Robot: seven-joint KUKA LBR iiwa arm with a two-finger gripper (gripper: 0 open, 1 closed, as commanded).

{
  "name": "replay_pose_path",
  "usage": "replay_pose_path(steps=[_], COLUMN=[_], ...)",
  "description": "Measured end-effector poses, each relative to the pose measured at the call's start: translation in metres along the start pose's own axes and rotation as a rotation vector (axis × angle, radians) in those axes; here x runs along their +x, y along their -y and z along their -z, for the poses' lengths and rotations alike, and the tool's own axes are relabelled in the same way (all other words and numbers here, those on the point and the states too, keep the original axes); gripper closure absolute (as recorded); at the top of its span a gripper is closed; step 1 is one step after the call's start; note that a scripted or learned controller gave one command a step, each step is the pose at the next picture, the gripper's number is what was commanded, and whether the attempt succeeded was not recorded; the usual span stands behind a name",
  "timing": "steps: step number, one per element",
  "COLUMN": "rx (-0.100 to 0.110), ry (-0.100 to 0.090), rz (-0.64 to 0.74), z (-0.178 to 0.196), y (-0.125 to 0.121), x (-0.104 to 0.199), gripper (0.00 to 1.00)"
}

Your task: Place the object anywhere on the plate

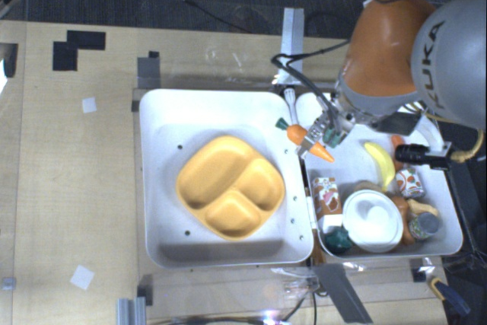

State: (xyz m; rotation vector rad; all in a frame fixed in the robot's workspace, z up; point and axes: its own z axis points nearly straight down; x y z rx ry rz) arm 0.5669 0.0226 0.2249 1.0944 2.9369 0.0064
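The small orange toy carrot with a green top point(308, 141) hangs over the shared rim between the 2 bins, its leafy end pointing up-left and its tip down-right. The 2-finger gripper point(318, 138) sits on its middle, and the carrot appears pinched between the narrow fingers, though the grip looks shallow and off to 1 side.

The yellow 3-compartment plastic plate point(230, 184) lies in the left white bin point(156, 164), down-left of the carrot and apart from it. The task is not yet done.

The main risk, as I judge it, is the carrot slipping or swivelling out of that light pinch during the carry and dropping onto the bin floor or the divider rim short of the plate. A release too near the plate's raised edge could also let it roll off.

The grey arm with its orange band point(388, 42) reaches in from the right, wrist bent down over the right white bin point(449, 236), which holds a yellow toy banana point(380, 161), a white bowl point(373, 218) and other small items.
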Motion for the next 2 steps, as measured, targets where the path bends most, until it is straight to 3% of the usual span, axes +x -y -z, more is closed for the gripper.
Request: replay_pose_path(steps=[1, 2], rx=[0.001, 0.001], ry=[-0.004, -0.002], rz=[0.086, 0.083], z=[-0.0396, -0.0386], y=[-0.0419, -0.0407], x=[0.0658, 0.0636], gripper=[1.00, 0.00])
